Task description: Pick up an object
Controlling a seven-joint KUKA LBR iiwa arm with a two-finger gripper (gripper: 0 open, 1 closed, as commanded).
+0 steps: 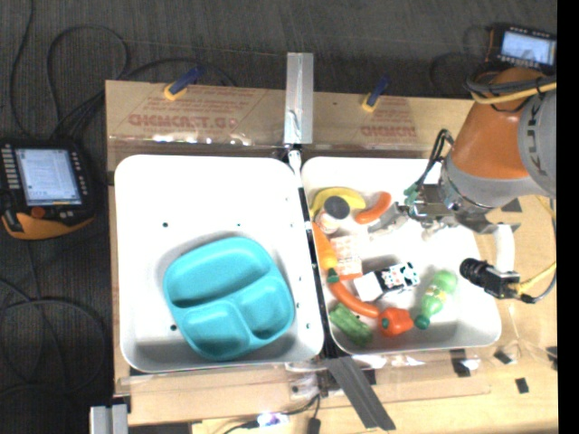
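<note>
Two white bins (pixel 136 242): one blue tray (pixel 228 295) left, toy clutter right; hand (pixel 409 208) grip unclear.

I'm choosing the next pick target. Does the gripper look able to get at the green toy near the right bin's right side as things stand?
Probably yes. The green toy lies on the bin floor with bare white bin to its right and nothing on top of it. The gripper hangs over the same bin, up-view of it. The red-orange piece beside it is close, though.
</note>
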